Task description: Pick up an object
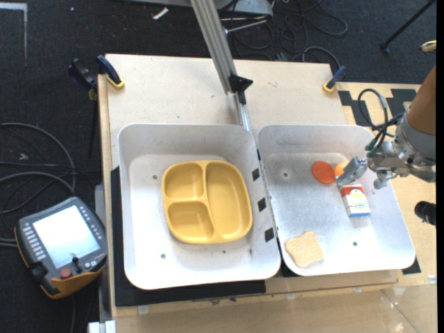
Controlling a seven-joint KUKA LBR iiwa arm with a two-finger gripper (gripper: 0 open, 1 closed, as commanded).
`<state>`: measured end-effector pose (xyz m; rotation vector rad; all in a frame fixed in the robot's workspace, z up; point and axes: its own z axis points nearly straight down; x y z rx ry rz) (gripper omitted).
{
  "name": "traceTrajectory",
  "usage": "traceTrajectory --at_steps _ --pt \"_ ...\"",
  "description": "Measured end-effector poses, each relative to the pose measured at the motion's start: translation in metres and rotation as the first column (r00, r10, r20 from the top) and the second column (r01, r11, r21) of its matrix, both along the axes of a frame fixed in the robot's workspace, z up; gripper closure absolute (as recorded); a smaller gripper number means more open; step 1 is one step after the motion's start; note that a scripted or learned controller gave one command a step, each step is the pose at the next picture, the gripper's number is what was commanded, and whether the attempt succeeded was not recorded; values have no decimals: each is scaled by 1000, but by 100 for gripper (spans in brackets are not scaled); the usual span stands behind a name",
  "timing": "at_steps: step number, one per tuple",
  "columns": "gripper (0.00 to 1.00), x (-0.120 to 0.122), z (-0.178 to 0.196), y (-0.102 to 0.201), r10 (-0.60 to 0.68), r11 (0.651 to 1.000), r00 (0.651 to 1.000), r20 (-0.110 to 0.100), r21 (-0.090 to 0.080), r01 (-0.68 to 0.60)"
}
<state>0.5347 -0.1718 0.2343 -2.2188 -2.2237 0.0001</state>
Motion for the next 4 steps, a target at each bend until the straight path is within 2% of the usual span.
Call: traceTrajectory --at_steps 1,2,4 --pt "0 0 0 0 -1 1000 1000 0 0 1" --pt "0 -1 -63 -3 -3 1000 1000 -6 1 3" --pt "0 0 -139 1 -2 1000 1000 1 -1 2"
